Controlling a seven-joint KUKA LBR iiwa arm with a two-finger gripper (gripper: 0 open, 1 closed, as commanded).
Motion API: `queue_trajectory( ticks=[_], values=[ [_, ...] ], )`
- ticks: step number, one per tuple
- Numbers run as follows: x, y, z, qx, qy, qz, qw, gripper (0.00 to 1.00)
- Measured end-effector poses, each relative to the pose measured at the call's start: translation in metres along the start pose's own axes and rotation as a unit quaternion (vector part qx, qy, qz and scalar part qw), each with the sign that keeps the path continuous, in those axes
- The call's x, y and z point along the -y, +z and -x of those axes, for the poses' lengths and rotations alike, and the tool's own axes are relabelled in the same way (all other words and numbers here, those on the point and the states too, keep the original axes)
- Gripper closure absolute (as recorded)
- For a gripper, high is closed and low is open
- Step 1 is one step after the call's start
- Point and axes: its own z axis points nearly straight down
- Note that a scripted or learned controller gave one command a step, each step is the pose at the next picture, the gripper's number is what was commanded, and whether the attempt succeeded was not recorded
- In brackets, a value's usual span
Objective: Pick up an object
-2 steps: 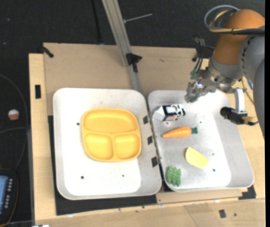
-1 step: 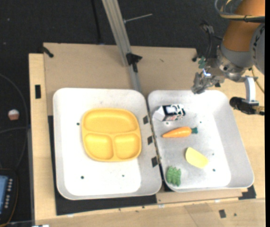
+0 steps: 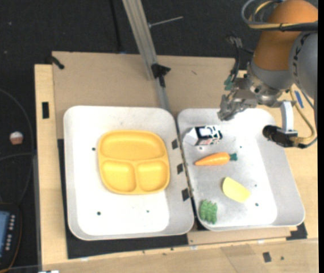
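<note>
- Toward the upper right of the frame, the grey arm with its orange band (image 3: 284, 21) reaches in, and its pincer (image 3: 228, 111) hangs over the top edge of the right-hand shallow white bin (image 3: 281, 209); nothing sits between its tips, and whether it stands wide or narrow I cannot tell from this slant.
- Just below and left of the pincer, near the bin's upper left corner, lies a small black-and-white toy (image 3: 206, 135), the nearest candidate for picking.
- Below that, the orange plastic carrot with a green top (image 3: 214, 159) lies sideways at mid-bin; a yellow wedge-shaped piece (image 3: 235, 190) sits lower right, and a small green broccoli-like piece (image 3: 208, 210) rests by the bin's lower left wall.
- At centre left, the other white bin (image 3: 82, 209) carries a yellow three-compartment plastic tray (image 3: 132, 161), well apart from the pincer.
- Likely trouble: the black-and-white toy lies close to the bin wall and the divider, so a descent could strike the rim or leave one finger no room, pushing the toy aside.
- The carrot is rounded and narrow; a closure off its middle would probably roll it out.
- The toy and the carrot lie near each other, so a slightly misplaced descent may nudge both and catch neither.
- The surface (image 3: 94, 78) beyond the bins is bare brown board.
</note>
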Motion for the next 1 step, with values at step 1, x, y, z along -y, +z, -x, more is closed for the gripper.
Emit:
queue_trajectory(
  ticks=[1],
  values=[
    [0.0180, 0.0080, -0.0479, -0.001, -0.001, 0.000, 1.0000, 1.00]
  ],
)
